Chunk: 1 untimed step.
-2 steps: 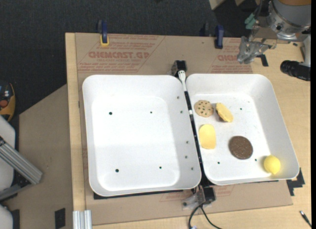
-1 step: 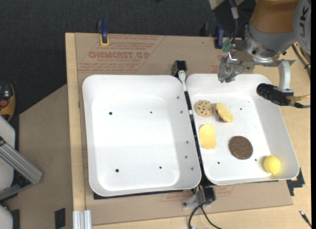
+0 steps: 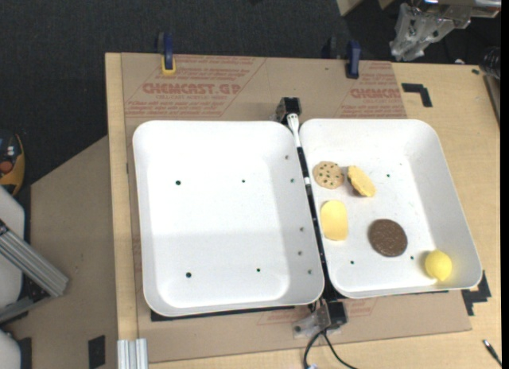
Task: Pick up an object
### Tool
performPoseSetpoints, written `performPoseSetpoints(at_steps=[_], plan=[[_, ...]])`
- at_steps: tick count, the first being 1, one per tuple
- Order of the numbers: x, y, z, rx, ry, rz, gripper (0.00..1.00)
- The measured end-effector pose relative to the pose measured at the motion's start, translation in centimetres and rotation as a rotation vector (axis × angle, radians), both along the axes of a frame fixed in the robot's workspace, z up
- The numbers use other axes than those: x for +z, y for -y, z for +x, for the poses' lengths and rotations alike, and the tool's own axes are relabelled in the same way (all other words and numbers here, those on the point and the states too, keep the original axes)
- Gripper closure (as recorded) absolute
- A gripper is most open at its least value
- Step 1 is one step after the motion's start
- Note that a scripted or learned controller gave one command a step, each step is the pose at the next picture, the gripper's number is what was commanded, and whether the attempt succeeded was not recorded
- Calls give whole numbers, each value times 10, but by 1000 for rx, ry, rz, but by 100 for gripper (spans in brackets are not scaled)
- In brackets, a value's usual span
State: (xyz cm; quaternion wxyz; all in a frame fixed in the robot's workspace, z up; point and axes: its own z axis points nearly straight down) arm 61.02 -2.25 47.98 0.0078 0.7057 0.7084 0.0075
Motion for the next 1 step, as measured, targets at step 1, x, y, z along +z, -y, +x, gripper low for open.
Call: performPoseSetpoints(at_steps=[1], plan=[[-111, -9, -3, -5, -32, 1, 100]])
